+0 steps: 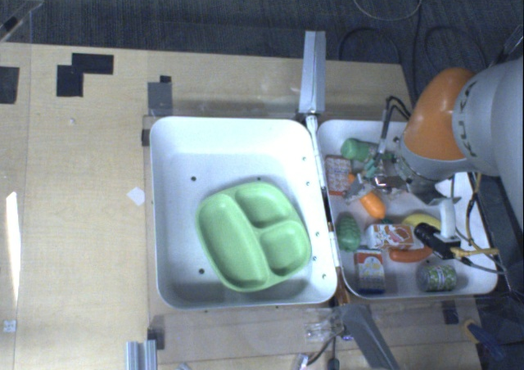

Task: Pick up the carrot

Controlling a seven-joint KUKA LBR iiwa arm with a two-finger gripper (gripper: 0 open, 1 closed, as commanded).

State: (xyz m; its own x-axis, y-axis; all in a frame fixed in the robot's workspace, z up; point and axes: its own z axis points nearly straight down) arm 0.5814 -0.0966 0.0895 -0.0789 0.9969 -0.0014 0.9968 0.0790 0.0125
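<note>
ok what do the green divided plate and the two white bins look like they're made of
The green divided plate looks like moulded plastic: one even pale green, rounded compartment walls, a soft satin sheen. The left bin and right bin also look like plastic, smooth white with rounded corners and faint glare, though painted metal can't be ruled out from this view.

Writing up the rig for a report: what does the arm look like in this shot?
The arm is bulky and rounded, grey, with a glossy orange band above the wrist. Dark thin cables run along the wrist to a small metallic gripper.
</note>
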